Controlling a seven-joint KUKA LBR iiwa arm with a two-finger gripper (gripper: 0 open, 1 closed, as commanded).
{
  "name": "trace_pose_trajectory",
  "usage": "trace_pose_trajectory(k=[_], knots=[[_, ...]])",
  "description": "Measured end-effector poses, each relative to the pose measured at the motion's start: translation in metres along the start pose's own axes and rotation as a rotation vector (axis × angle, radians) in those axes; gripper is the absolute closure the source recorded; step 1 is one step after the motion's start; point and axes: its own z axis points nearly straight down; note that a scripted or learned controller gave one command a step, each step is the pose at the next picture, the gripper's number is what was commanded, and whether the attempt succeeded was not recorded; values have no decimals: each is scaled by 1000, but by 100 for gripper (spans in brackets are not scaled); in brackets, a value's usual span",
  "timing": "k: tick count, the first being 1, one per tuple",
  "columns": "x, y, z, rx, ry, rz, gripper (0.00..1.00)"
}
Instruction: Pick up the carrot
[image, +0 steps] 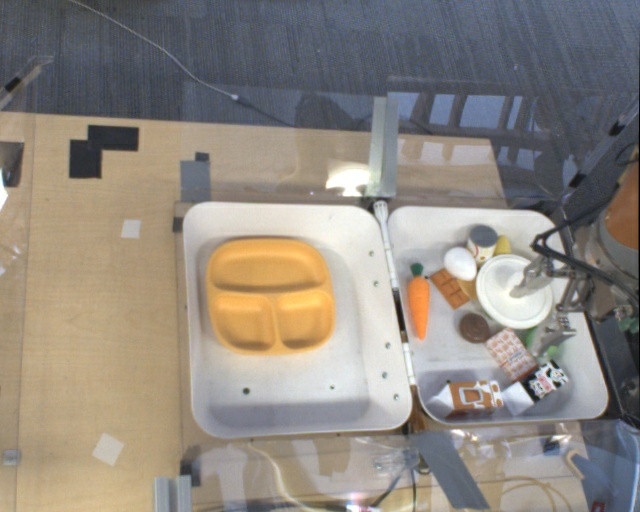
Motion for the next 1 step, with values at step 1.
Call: trace_pose_trajectory(k=[1], knots=[[2, 56, 121, -1, -3, -26, 0]])
